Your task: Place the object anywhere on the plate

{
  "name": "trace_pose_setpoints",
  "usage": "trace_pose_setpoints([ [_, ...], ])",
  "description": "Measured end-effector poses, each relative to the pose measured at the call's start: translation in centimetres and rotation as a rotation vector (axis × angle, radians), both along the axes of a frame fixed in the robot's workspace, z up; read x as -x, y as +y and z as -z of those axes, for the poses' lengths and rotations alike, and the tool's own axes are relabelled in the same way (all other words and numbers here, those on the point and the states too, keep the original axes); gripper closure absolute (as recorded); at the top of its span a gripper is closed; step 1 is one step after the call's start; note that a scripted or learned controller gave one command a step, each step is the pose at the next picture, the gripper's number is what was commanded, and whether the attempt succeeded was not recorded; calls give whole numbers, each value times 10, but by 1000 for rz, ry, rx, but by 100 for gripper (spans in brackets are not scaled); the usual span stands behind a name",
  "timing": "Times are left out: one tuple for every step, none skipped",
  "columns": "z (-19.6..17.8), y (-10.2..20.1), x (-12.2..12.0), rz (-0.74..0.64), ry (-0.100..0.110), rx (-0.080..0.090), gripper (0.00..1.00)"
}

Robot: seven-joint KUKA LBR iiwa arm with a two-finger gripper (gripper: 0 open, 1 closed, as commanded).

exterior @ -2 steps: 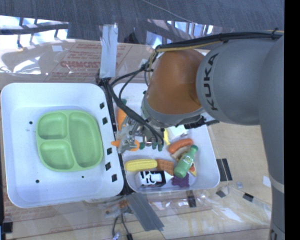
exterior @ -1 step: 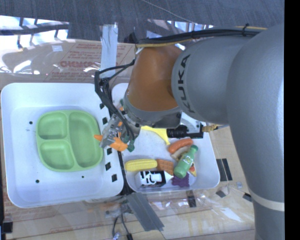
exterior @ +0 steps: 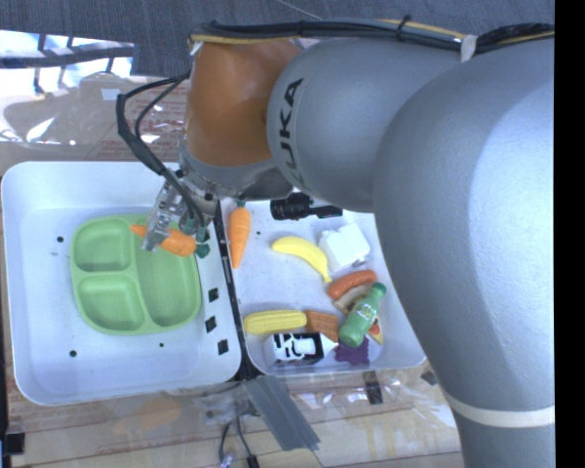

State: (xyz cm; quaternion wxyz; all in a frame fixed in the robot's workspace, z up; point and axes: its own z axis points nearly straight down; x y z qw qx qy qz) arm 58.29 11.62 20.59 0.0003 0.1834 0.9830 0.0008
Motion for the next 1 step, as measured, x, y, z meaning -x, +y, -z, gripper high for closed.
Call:
trace_pose_setpoints([
  [0,-2,0,3,1,2,0],
])
